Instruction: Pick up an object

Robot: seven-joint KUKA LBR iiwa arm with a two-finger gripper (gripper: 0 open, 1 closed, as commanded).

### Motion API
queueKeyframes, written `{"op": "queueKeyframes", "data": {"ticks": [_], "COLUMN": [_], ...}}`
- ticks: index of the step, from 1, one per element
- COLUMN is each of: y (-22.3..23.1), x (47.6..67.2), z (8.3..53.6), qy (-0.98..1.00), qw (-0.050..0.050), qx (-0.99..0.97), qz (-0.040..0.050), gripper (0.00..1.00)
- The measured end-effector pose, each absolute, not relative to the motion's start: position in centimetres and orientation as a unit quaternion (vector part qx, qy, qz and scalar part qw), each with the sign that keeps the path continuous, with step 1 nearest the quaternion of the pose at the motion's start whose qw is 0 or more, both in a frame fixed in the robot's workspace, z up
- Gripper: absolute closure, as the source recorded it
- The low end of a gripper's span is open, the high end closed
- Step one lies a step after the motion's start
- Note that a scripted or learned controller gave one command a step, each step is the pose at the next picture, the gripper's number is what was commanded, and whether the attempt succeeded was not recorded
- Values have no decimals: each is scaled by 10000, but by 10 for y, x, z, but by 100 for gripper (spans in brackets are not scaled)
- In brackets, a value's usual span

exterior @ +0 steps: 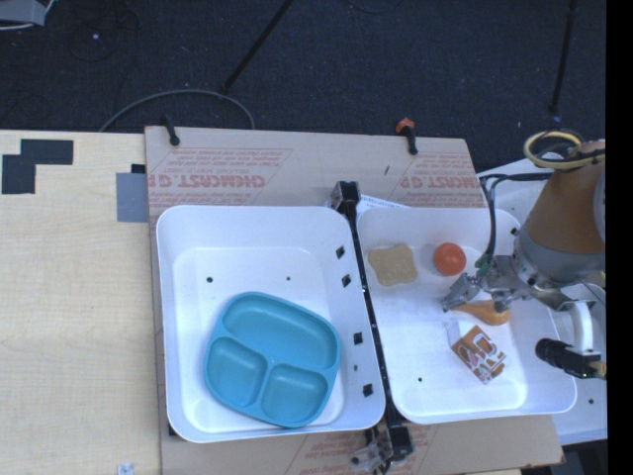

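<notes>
In the right bin [415,404], the gripper [473,293] is seen low over an orange piece [489,313] at its 5 o'clock, its grip cannot be told, and the piece is best squeezed gently in the middle, then lifted straight up slowly

A dark blue-black carpeted floor [297,47] is stretching across the top of the scene, with thin black cables [178,97] curling over it and slim dark rods [259,38] slanting down toward the bench. A pale wooden tabletop [69,315] is filling the left side, carrying a few dark and grey rectangular patches [35,161] near its upper edge. Beside it, a brown cardboard sheet [297,171] with mirrored red lettering is lying flat, pinned at its far edge by two small clamps [406,132], one of them orange-tipped. Even, soft light is falling over everything.
</notes>
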State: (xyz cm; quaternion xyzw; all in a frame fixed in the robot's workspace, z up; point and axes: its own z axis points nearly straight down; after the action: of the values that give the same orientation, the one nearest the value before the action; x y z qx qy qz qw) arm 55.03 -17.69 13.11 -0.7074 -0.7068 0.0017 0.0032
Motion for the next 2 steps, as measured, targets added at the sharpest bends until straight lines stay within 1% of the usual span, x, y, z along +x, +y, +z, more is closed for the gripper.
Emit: {"op": "queueKeyframes", "data": {"ticks": [1,2], "y": [-175,-177], "x": [551,551], "z": [86,98], "qy": [-7070,-7054], "qw": [21,13], "qx": [-7072,-7088], "qz": [4,4], "gripper": [0,100]}}
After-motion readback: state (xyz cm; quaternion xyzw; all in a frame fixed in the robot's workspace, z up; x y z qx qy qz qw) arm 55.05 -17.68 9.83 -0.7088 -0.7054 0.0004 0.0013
